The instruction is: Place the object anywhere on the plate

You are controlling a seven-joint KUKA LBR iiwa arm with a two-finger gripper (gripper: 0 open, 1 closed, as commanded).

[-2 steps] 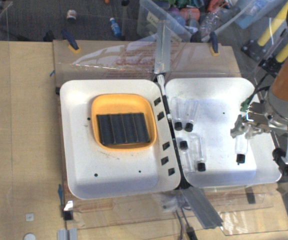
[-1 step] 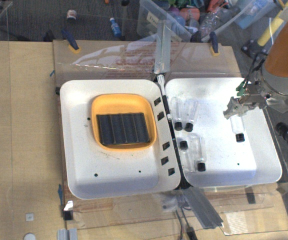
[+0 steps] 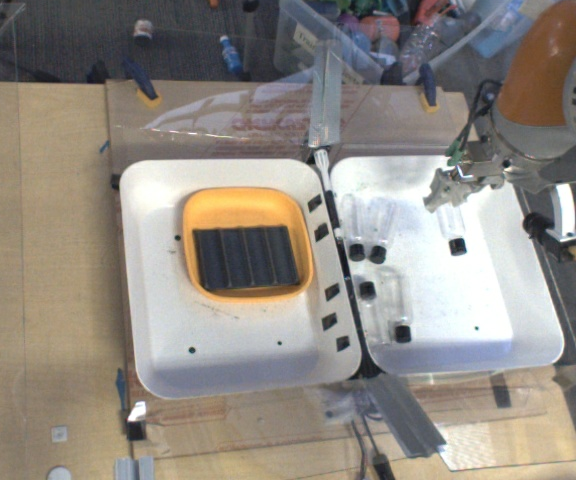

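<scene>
Clear vial (image 3: 450,230) with black cap hangs gripped between closed fingers (image 3: 452,190) above right bin (image 3: 488,308).

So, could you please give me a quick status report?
Gripper over right bin, clear vial hanging at it. Yellow plate in left bin, dark insert on it.

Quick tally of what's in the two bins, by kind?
Orange square plastic plate with a dark ribbed insert, left bin: 1
Clear plastic vials with black caps, right bin: 5, namely and one at the hand
Total: 6
</scene>
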